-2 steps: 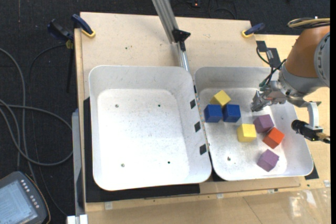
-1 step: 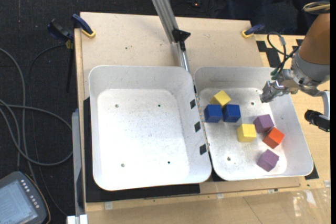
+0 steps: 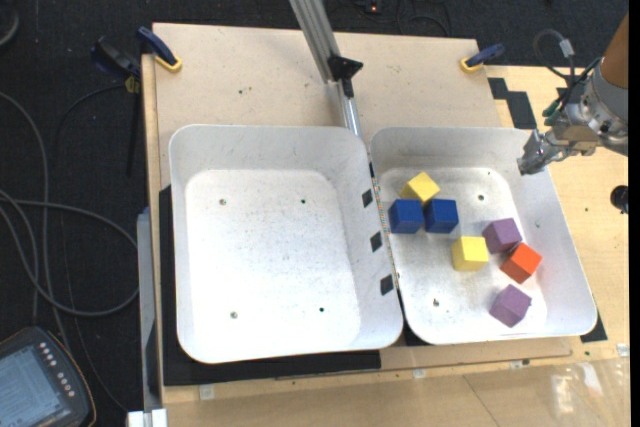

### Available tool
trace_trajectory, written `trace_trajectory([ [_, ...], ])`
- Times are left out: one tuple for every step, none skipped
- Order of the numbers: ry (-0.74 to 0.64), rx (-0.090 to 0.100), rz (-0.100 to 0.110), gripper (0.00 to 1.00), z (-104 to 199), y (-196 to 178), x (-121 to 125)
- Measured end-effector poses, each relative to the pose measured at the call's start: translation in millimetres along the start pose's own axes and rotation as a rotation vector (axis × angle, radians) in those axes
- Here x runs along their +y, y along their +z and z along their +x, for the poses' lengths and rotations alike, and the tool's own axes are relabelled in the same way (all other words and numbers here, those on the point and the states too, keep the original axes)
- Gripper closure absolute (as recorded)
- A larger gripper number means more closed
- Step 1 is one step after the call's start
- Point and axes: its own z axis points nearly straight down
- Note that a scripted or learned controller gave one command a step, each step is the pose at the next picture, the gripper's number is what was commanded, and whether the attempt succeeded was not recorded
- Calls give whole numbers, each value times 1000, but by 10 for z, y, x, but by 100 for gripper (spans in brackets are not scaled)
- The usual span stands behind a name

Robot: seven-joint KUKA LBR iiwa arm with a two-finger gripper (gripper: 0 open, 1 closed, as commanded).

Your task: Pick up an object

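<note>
The right bin (image 3: 560, 215) holds several small blocks. Two blue blocks (image 3: 406, 216) (image 3: 441, 215) sit side by side near its left wall, with a yellow block (image 3: 422, 187) just behind them. Another yellow block (image 3: 470, 253) lies in the middle. Near the right wall are a purple block (image 3: 501, 235), an orange block (image 3: 521, 262) and a second purple block (image 3: 511, 305). My gripper (image 3: 534, 158) hangs over the bin's back right rim, apart from all the blocks, with nothing seen in it.
The left bin (image 3: 190, 215) stands beside the right one. A metal pole (image 3: 310, 10) slants from the top down to where the bins meet. Blue and yellow clamps (image 3: 158, 49) (image 3: 483, 57) hold the board's back corners.
</note>
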Motion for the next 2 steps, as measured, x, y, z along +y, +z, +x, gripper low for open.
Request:
trace_trajectory([
  [-1,2,6,100,3,22,9],
  [-5,5,9,100,458,33,6],
])
